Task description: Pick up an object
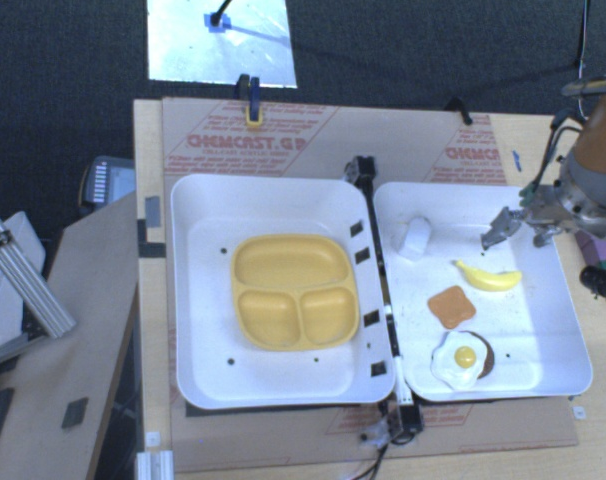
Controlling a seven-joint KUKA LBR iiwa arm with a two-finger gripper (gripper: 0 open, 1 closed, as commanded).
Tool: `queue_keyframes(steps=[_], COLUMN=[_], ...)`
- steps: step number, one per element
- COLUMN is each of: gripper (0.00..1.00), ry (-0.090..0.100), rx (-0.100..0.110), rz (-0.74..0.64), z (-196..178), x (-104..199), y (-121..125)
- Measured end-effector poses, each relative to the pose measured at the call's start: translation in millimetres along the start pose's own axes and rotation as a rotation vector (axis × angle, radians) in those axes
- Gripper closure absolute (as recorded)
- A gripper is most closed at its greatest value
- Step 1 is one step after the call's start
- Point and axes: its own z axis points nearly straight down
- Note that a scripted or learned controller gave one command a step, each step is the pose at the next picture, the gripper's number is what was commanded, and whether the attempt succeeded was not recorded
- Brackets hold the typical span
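In the right bin lie a yellow banana, an orange flat piece, a fried egg on a dark disc, and a small white object near the bin's back left. My gripper hangs over the right bin's back right part, just above and right of the banana. Its fingers are spread apart with nothing between them.
The left bin holds a yellow three-compartment plate. A black divider with clips runs between the bins. Cardboard lies under both bins. A yellow clamp stands at the back, and cables run at the right edge.
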Motion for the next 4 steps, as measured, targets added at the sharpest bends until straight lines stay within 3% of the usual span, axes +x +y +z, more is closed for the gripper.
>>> queue_keyframes(steps=[1,3,4], gripper=[0.00,0.00,0.00], ry=[-0.003,-0.003,-0.003], rx=[-0.012,-0.010,-0.016], rz=[-0.003,-0.001,-0.001], z=[-7.0,81.0,95.2], x=[0.4,-4.3,-4.8], y=[3.1,9.5,12.6])
